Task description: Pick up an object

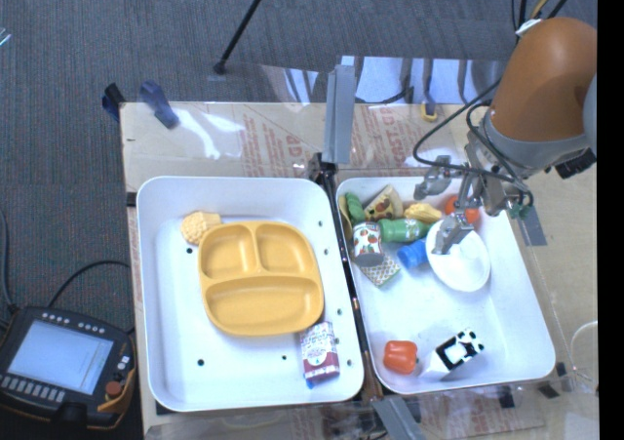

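Observation:
My gripper [490, 233] hangs over the back of the right bin [507, 331], its two grey fingers spread open in a V. The left fingertip [449, 233] is over the near-left rim of a white bowl [462, 262]. A small orange-red piece [470, 214] shows between the fingers at the bowl's far rim, not gripped. Left of the bowl lie a blue cup [413, 255], a green bottle [400, 229], a yellow banana [422, 212] and a small can [367, 243]. At the front sit a red pepper [400, 356] and a black-and-white toy [458, 350].
The left bin [166, 331] holds a yellow divided plate [260, 277], a yellow waffle piece [199, 225] and a small red packet [320, 354]. A grey post [337, 116] stands behind the seam between the bins. A teach pendant [58, 362] lies at the lower left.

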